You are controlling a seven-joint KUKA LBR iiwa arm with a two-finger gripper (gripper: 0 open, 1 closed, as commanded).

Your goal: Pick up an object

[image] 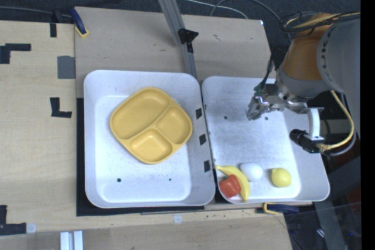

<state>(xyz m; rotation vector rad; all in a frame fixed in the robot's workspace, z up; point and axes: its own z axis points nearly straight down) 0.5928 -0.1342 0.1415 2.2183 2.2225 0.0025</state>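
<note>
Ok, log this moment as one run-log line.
gripper: over right bin, nothing held | lemon, white egg, banana: near edge | yellow tray: left bin

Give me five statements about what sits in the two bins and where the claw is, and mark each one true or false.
1. The yellow divided plate lies in the left bin. True.
2. The claw hangs over the left bin. False: it is over the right bin, near its upper part.
3. A yellow lemon-like fruit lies near the right bin's lower edge. True.
4. The claw holds the white ball. False: the ball lies on the bin floor, apart from the claw.
5. The red item lies on the plate. False: it lies in the right bin beside the banana.
</note>
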